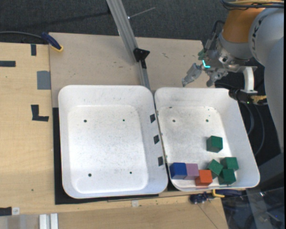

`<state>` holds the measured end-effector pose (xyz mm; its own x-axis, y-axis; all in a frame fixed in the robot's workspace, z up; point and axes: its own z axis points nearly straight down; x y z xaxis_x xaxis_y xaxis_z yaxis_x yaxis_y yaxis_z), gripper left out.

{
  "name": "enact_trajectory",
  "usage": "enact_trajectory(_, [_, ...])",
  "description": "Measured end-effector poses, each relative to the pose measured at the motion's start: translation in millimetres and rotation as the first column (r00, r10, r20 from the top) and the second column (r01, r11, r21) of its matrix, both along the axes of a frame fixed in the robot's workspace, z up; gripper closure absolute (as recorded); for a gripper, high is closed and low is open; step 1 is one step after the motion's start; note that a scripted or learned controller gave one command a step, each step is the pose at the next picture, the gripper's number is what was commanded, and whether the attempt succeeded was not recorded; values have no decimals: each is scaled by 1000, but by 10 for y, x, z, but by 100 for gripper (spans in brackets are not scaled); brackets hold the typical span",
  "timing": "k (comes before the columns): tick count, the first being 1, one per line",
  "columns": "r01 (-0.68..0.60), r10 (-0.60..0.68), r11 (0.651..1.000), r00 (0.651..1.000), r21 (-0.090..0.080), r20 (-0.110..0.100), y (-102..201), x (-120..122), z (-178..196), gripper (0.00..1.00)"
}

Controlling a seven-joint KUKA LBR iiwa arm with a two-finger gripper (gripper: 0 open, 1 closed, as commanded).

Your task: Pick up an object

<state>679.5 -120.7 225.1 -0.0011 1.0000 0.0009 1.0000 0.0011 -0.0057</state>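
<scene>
arm [257, 27] cut off at right edge

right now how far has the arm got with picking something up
Nothing looks done yet. The gripper hangs open above the far rim of the right bin, with nothing between its fingers. All the blocks lie in that bin: a lone green cube, and a near-edge cluster including a blue cube and an orange cube. Descent, grasp and lift remain.
</scene>
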Motion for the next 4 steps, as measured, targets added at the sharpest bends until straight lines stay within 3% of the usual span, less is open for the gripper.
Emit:
enact_trajectory(1, [-1, 1, 1000, 1000, -3, 4, -4, 9, 32, 0])
enact_trajectory(3, [-1, 1, 1000, 1000, -2, -3, -46, -14, -1081, 0])
enact_trajectory(4, [2, -2, 1000, 1000, -4, -7, -61, -28, -1317, 0])
